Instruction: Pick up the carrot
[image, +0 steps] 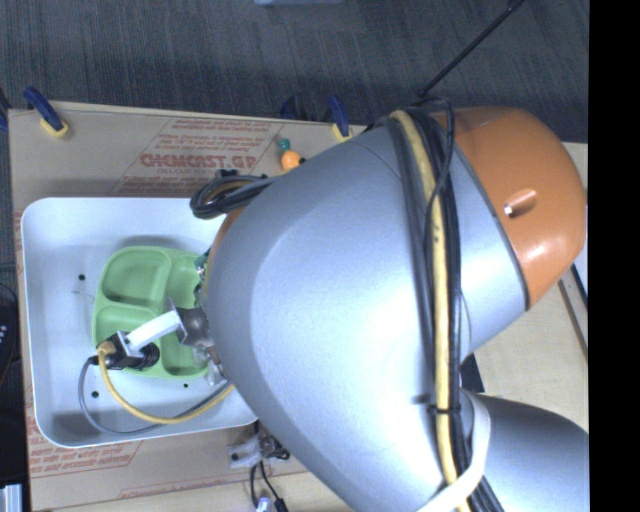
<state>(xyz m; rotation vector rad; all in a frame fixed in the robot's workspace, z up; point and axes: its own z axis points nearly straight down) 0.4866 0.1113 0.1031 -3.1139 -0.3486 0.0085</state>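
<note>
The end effector (199, 330) hangs over the green tray (130, 285) in the white bin (40, 300) at the left of the frame. It is largely hidden under the arm (350, 300), so I cannot tell whether it is released or clenched. A small orange piece, probably the carrot (290, 158), lies well apart at upper middle, on the surface (150, 160) beyond the bin's rim, too small to judge its long axis.

arm (380, 300) over left bin (40, 300) | green tray (130, 280) inside (compartmented) | small orange item (290, 158) on cardboard (150, 150)
</note>
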